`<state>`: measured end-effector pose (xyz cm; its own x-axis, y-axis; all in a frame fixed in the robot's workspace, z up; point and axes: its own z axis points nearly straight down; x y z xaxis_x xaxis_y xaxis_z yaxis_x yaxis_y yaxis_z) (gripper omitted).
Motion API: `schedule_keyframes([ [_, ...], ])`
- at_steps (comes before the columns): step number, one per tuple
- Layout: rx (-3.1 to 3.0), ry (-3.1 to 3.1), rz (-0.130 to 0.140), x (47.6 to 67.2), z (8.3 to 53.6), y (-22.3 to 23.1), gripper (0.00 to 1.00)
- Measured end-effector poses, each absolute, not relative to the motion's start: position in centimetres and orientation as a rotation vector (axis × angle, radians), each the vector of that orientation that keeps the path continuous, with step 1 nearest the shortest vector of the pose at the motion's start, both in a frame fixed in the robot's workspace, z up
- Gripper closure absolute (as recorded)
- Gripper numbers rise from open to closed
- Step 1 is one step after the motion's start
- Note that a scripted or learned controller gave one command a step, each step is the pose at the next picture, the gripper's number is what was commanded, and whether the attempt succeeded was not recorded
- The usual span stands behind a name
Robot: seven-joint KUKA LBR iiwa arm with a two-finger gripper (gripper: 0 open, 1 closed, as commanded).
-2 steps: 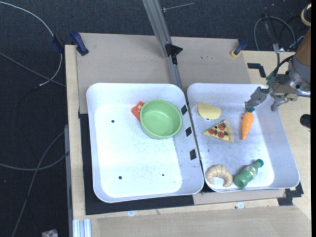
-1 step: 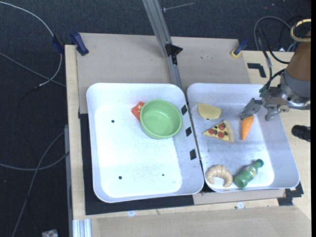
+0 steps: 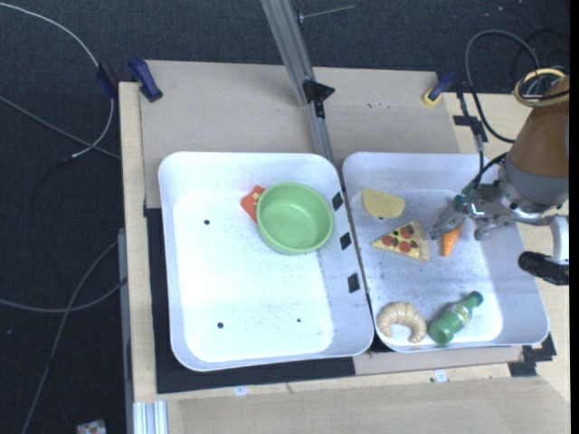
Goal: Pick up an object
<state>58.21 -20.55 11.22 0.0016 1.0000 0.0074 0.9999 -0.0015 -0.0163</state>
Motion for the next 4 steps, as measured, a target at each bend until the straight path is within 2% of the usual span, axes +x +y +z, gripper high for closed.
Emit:
schedule_keyframes([
  [1,-2.211,-2.209,0.007,58.1,9.5,-20.5,0.0],
  [2,-2.213,-2.212,0.001,58.3,10.9,-20.4,1.0],
  [3,-2.225,-2.229,-0.009,58.6,16.5,-19.3,1.0],
  [4,-2.225,-2.226,-0.007,58.7,21.4,-20.1,1.0],
])
